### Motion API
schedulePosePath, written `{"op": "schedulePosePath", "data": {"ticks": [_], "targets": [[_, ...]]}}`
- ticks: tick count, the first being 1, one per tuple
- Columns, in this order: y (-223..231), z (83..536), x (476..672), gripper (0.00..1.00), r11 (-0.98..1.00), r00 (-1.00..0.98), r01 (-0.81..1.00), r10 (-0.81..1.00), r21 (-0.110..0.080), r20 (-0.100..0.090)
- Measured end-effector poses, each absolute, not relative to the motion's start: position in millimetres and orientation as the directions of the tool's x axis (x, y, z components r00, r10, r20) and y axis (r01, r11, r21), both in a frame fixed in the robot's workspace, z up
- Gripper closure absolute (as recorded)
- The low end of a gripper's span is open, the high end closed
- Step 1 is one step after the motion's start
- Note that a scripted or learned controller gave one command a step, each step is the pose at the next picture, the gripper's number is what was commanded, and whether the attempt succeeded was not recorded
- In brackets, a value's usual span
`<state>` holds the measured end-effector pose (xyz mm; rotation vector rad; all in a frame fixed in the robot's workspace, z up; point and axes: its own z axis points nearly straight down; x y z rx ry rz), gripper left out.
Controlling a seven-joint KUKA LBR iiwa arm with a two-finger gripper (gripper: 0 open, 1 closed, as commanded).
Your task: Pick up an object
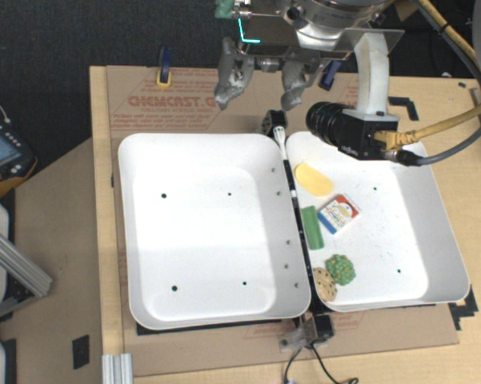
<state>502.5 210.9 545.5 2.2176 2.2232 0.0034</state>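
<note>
Objects sit in the right bin (432,238): yellow piece (313,179), green block (310,227), small packet (338,214). Gripper (262,93) hovers above, fingers spread, holding nothing.

A robotics lab: two white bins (200,230) sat on a cardboard-covered bench (184,102), with cables (440,130) and a clamp (164,66) nearby.

Yellow piece (313,178), green bar (309,227), small packet (338,214), broccoli (341,269), cookie (324,284), right bin (416,238)
</note>
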Motion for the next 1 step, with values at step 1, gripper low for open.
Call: {"op": "schedulePosePath", "data": {"ticks": [1], "targets": [[211.8,556.5,502.8,1.0,0.004,-0.004,1.0,1.0,0.007,0.003]]}}
